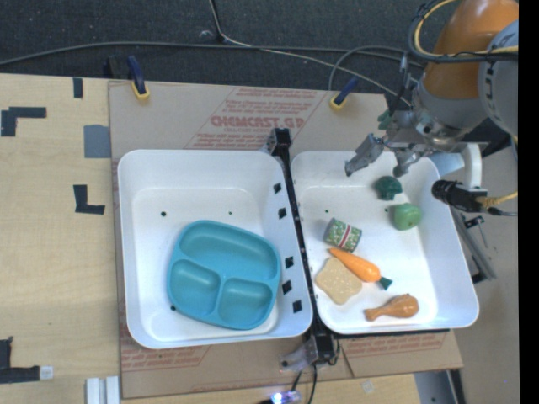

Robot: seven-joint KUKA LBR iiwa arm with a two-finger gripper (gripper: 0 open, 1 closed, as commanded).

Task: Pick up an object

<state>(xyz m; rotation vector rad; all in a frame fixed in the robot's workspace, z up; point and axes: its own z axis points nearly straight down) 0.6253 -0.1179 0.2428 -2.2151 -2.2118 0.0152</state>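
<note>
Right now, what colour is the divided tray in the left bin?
Light blue, a turquoise shade. The tray shows plainly in the camera view, lying in the left bin.

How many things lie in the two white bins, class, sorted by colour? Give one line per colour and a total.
Green: 3 (dark green piece, light green piece, green can)
Orange: 2 (carrot, drumstick)
Tan: 1 (bread slice)
Blue: 1 (divided tray)
Total: 7

A divided tray point(223, 274) lies in the left bin point(135, 225). In the right bin point(450, 251), a carrot point(358, 266) lies between a can point(343, 234) and what may be bread point(338, 282).
</note>
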